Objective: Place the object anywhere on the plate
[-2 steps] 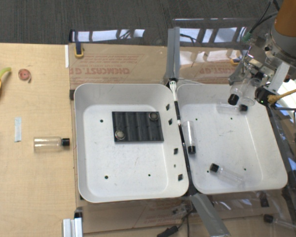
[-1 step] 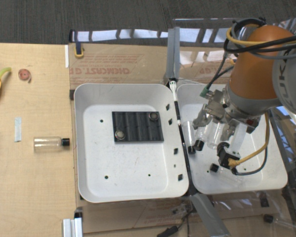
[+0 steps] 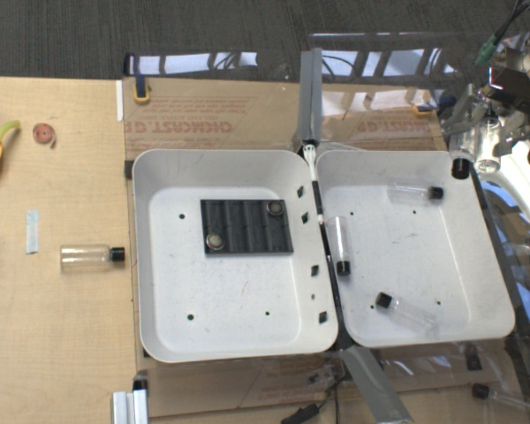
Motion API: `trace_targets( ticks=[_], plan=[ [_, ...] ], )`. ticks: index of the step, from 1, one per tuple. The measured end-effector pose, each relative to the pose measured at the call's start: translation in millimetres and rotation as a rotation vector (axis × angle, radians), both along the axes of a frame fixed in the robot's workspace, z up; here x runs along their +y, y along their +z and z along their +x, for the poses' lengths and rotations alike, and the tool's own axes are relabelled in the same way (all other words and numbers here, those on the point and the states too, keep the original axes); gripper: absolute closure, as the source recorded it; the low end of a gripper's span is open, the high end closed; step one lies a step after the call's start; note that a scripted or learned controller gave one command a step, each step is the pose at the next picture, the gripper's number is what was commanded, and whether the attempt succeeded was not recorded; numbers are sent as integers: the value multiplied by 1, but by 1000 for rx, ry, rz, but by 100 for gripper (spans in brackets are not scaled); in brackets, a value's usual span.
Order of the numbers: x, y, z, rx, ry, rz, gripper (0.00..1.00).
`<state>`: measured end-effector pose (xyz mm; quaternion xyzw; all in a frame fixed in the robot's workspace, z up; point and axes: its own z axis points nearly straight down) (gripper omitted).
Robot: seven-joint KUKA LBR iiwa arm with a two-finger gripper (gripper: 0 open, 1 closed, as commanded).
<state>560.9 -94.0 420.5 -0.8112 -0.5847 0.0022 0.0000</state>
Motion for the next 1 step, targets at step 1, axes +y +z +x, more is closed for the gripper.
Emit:
trace_targets(
  ticks=[1],
  plan=[
    [67, -135, -50, 3, 89, 1, 100]
  ],
)
